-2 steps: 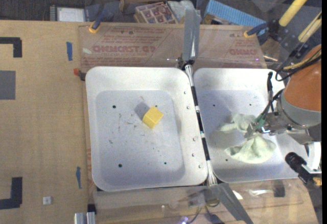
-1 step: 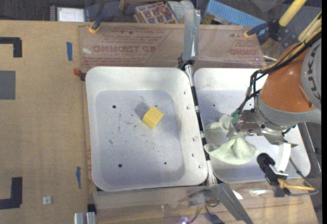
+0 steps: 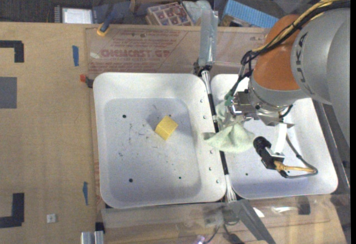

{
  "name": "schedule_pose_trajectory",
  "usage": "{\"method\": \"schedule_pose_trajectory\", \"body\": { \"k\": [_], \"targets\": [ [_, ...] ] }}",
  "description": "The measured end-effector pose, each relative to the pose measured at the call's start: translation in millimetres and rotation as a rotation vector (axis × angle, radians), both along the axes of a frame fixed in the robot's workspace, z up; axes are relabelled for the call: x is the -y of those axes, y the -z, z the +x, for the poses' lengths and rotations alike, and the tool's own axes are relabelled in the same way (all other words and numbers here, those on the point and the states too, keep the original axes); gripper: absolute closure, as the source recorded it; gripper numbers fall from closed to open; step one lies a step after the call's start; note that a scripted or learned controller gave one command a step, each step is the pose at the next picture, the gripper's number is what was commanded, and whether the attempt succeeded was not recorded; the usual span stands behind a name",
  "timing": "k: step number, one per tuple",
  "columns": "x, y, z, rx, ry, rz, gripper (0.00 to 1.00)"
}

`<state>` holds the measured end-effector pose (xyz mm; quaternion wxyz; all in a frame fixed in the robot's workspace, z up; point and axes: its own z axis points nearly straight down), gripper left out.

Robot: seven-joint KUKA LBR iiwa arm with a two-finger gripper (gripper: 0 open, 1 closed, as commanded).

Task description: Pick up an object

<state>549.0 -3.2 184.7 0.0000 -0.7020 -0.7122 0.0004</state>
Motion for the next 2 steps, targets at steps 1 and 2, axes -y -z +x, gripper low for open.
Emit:
{"method": "schedule_pose_trajectory", "body": {
  "k": [1,2],
  "targets": [
    [-43.4,-0.5,53.9,0.002,-0.057,-0.001,1.00],
    [-35.8,-0.2,54.4,0.002,0.108,-0.001,1.00]
  ]
}}
